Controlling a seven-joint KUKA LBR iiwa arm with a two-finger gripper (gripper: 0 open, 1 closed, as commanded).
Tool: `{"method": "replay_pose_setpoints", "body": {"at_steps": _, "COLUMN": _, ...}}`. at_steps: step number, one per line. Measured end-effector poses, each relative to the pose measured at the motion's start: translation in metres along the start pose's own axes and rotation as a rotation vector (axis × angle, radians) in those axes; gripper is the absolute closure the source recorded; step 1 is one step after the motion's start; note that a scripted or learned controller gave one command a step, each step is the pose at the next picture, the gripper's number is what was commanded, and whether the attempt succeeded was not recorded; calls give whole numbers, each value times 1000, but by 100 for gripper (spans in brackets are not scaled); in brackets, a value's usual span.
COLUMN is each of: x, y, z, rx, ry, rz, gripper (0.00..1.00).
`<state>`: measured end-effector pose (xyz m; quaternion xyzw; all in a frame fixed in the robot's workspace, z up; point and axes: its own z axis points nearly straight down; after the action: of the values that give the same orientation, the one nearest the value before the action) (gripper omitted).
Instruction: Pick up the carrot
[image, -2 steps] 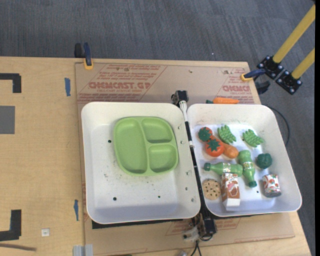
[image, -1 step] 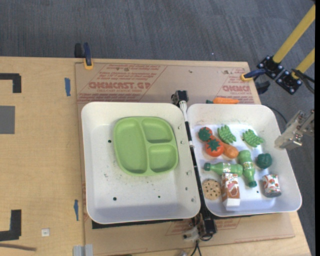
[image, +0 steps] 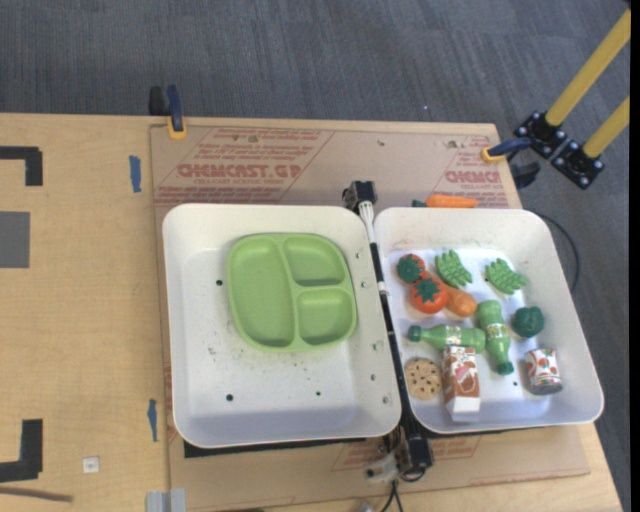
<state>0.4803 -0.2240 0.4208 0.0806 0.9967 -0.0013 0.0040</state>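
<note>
Left bin (image: 190, 300) just has a green three-compartment plate (image: 292, 290) sitting about mid-bin, and the right bin (image: 570, 330) is crammed with toy food: a carton (image: 462, 385) and cookie (image: 422, 378) by the near edge, green bottles (image: 447, 338), a can (image: 541, 370), broccoli (image: 528, 321), a tomato (image: 428, 295). The carrot (image: 450, 202) lies on the bench just past that bin's far edge. Can't tell the pincer's state.
</note>
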Motion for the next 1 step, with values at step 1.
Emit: {"method": "replay_pose_setpoints", "body": {"at_steps": 1, "x": 5, "y": 22, "z": 134, "rx": -2, "ry": 6, "rz": 117, "gripper": 100}}
